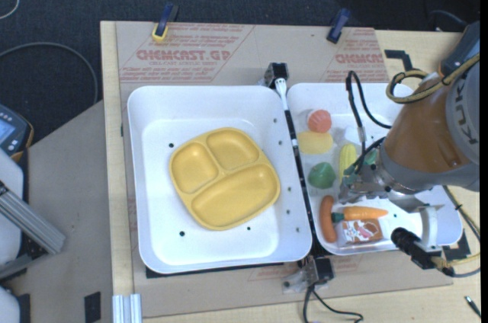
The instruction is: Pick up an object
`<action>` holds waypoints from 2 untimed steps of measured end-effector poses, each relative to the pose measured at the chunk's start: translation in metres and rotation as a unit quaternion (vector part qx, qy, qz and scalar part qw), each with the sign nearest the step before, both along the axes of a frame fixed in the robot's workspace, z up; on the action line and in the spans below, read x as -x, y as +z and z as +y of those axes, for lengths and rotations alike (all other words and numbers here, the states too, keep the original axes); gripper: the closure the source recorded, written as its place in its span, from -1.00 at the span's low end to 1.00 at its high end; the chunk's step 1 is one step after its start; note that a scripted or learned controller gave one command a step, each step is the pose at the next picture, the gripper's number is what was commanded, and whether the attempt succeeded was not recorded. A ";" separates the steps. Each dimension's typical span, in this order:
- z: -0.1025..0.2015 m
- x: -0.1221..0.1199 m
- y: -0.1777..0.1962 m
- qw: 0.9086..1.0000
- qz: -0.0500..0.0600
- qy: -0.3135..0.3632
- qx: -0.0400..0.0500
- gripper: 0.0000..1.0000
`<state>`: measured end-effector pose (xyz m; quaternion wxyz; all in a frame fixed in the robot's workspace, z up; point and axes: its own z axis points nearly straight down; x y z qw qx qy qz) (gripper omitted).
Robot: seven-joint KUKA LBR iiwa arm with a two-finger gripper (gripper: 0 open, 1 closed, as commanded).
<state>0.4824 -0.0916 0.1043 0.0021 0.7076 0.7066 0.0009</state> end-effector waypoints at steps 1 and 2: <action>0.056 -0.016 0.111 1.000 -0.004 0.005 -0.001 1.00; 0.088 -0.003 0.079 1.000 0.005 0.002 -0.002 1.00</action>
